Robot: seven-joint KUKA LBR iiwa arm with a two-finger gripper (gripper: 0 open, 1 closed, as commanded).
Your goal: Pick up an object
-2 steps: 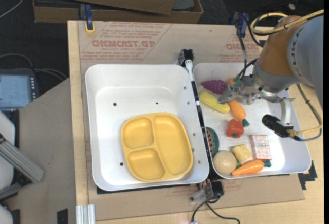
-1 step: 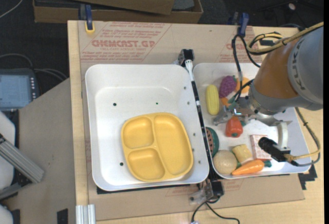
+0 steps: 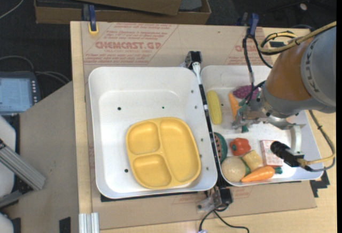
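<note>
Across two bins [image 3: 101,119]: one yellow tray [image 3: 160,152], one corn cob [image 3: 215,107].

A cardboard-covered bench [image 3: 133,39] bears two white bins: one [image 3: 107,98] left of the fingers, one [image 3: 222,74] beneath them.

The grey arm [image 3: 315,71] enters from the right, its orange band [image 3: 286,74] above the wrist. The wrist bends downward, and the tool [image 3: 241,117] points down and leftward, low at the arm's left end.
</note>
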